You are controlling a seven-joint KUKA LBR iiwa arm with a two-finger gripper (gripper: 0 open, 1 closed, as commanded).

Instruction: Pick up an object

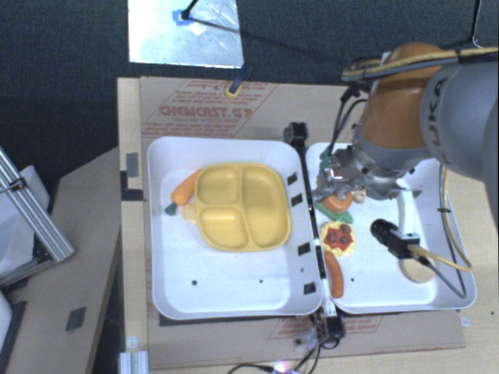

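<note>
since there is just the one overhead camera view, i work from that alone. the arm (pixel 437 107) reaches in from the right and hangs low over the right bin (pixel 374 288), with the pincer (pixel 335 179) near that bin's left wall. i cannot tell from here whether the pincer is apart or together, because the wrist covers it.

right below it, touching or nearly so, lies an orange piece (pixel 337 204) with a bit of green at its edge. i take that as the target. nothing looks lifted and the piece seems to rest on the bin floor, so i judge the pick as not yet done. the pincer is in place above it, and the grab and the lift are left.

just beside the piece, toward the camera, are a pizza slice (pixel 339 238) and then a sausage (pixel 334 274). they are close enough that a sloppy close could nudge them. a tan disc (pixel 417 271) lies toward the bin's right. in the left bin (pixel 234 288) a divided yellow plate (pixel 238 207) sits mid-floor, with a carrot (pixel 184 187) against its left rim.

as for writing, the cardboard (pixel 265 104) under the bins reads "chemcast gp" in red. more red print shows at its near edge, too small to read. the arm's grey shell carries dark letters, "ku" as far as i can make out.
</note>
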